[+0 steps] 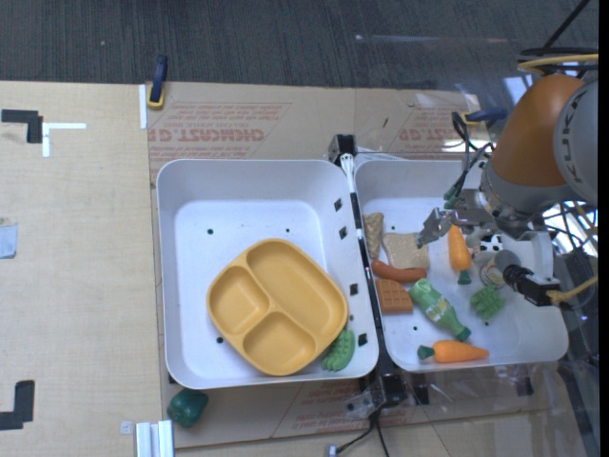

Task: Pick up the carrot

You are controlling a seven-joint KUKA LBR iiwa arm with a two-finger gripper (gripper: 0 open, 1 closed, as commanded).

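Gripper [455,228] clamps a carrot [459,249] above the right bin [533,346]. Second carrot [454,352] lies at the bin's near wall, green bottle [440,308] beside it, sausage [398,272] leftward.

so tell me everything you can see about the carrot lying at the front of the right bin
The carrot is a small toy, plastic-looking, with a smooth orange body and a stubby green top at its left end. It lies flat, roughly horizontal, tip pointing right, near the front wall of the right bin. It seems to touch only the bin floor; the green bottle lies just behind it, apart.
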